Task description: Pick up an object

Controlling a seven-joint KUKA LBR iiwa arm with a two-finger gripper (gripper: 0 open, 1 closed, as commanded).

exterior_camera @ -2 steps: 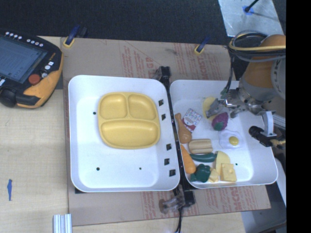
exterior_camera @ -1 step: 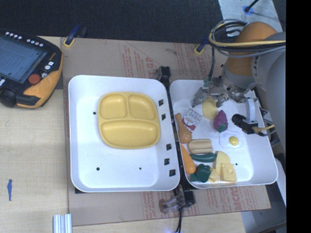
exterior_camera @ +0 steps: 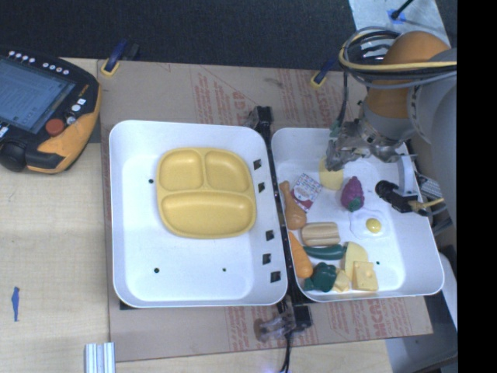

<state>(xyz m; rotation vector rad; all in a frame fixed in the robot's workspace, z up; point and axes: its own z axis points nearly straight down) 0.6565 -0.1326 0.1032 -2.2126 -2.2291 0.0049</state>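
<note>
Counter (exterior_camera: 70, 231) carries two white bins side by side. Left bin (exterior_camera: 132, 208), centre-left of the frame, has just a yellow divided plate (exterior_camera: 206, 191) in it. Right bin (exterior_camera: 415, 266), centre-right, has all the candidates: toy food clustered along its left and lower part. Going down in size: hot dog bun (exterior_camera: 320, 232), purple piece (exterior_camera: 352, 193), carrot (exterior_camera: 300, 259), cheese wedges (exterior_camera: 359, 270), fried egg (exterior_camera: 373, 226), small red-and-white packet (exterior_camera: 307, 186). My arm (exterior_camera: 404, 61) comes in from the upper right; my end effector (exterior_camera: 338, 155) is low over the upper part of the right bin, right at a pale yellow piece (exterior_camera: 332, 179). Can't tell if it's open or closed, or whether it has contact. My read: approach done, grasp unconfirmed, lift not yet done. Nothing visibly off the bin floor
</note>
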